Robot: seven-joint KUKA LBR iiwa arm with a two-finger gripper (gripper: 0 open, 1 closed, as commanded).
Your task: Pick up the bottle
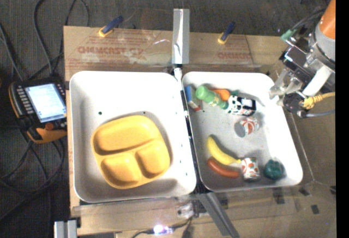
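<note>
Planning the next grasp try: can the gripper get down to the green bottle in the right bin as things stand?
Probably yes. The gripper sits by the right bin's far right rim, and nothing covers the green bottle; the orange toy touching it may crowd the grasp.

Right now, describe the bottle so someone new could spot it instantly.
Look in the right bin, at its far left corner. The green bottle lies there on its side beside an orange carrot. It is the only bright green, rounded thing in that cluster.
</note>
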